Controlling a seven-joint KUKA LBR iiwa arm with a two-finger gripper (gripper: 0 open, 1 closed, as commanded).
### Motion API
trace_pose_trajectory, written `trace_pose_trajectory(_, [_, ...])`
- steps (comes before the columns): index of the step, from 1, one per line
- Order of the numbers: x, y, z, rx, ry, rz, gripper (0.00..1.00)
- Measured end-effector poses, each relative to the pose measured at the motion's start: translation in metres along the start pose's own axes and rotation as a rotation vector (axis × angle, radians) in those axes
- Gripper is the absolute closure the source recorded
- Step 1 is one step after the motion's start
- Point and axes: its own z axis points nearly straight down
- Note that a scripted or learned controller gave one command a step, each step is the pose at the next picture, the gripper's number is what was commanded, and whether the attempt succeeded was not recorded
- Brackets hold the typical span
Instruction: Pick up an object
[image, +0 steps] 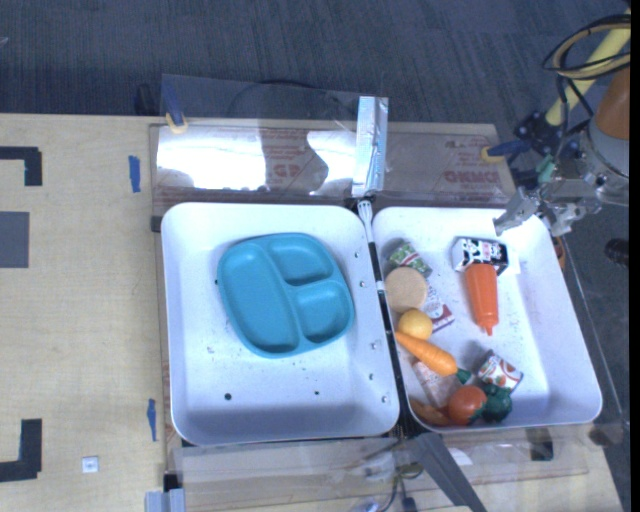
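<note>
Arm parked up at the far right corner, nothing grabbed yet.

The gripper hangs over the far right rim of the right bin; can't tell how it's set from here, too small and cluttered. Right bin has an orange carrot below a black-and-white carton, a tan round disc, a yellow lemon, another carrot and a tomato near the front. Left bin holds a blue divided plate.
</note>
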Motion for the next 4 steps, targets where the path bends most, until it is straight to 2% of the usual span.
trace_pose_trajectory(1, [0.003,-0.003,0.13,0.007,0.001,-0.014,0.0])
trace_pose_trajectory(2, [-0.022,-0.014,0.153,-0.006,-0.001,-0.022,0.0])
trace_pose_trajectory(3, [-0.022,-0.013,0.145,-0.006,-0.001,-0.022,1.0])
trace_pose_trajectory(4, [0.041,-0.067,0.042,-0.006,0.0,0.112,1.0])
